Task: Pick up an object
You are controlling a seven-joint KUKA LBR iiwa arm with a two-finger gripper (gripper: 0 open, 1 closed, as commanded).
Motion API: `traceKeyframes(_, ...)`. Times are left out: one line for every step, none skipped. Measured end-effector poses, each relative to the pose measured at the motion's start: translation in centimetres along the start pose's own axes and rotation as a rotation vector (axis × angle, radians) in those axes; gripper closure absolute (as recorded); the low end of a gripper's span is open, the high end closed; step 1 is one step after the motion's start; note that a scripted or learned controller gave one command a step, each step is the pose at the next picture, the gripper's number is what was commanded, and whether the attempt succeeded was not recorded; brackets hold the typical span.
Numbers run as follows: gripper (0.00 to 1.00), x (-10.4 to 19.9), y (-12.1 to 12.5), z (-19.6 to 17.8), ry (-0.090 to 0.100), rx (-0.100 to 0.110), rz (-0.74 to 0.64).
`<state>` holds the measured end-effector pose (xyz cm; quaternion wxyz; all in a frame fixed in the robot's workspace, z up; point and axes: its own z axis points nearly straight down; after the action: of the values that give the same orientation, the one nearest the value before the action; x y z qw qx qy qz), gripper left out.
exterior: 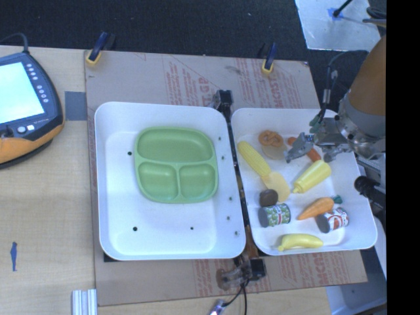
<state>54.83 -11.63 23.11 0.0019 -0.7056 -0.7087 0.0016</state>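
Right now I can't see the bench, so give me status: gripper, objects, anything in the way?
Gripper low over right bin, nothing gripped. Yellow bottle just below it, corn left. Green tray alone in left bin.

Two white bins (105, 176); one green tray (176, 163); two cans (274, 214); one carrot (315, 208); one banana (300, 242).

The grey arm (365, 104), its orange band showing at the upper right, reaches in from the right and bends low, carrying the gripper (303, 151) down and leftward with its two dark fingers (295, 153) splayed apart, nothing between them.
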Motion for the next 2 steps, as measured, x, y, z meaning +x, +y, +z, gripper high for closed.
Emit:
traceKeyframes(0.0, 2.0, 0.8, 7.6, -0.001, 0.001, -0.001)
traceKeyframes(0.0, 2.3, -1.2, 12.1, -0.001, 0.0, -0.001)
